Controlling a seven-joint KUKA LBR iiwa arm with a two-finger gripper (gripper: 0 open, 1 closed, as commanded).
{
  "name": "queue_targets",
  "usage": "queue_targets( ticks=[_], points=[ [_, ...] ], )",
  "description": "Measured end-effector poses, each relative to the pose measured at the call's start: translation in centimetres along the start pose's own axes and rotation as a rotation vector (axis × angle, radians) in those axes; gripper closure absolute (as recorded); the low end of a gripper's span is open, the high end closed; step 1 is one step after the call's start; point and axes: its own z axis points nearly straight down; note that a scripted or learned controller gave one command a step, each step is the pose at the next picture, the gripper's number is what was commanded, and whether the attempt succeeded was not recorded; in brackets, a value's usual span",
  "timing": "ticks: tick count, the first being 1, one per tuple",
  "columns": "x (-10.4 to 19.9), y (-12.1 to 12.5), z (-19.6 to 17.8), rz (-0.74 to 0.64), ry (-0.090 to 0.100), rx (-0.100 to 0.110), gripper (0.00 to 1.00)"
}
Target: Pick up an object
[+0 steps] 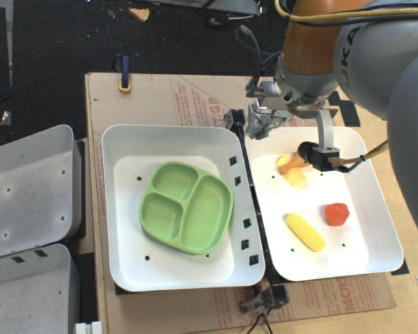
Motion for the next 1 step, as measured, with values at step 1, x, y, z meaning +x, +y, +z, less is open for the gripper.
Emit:
queue_targets(
  ticks=[1],
  points=[
    [5.62, -1.26, 1.47, -0.001, 0.000, 0.002, 1.00]
  ],
)
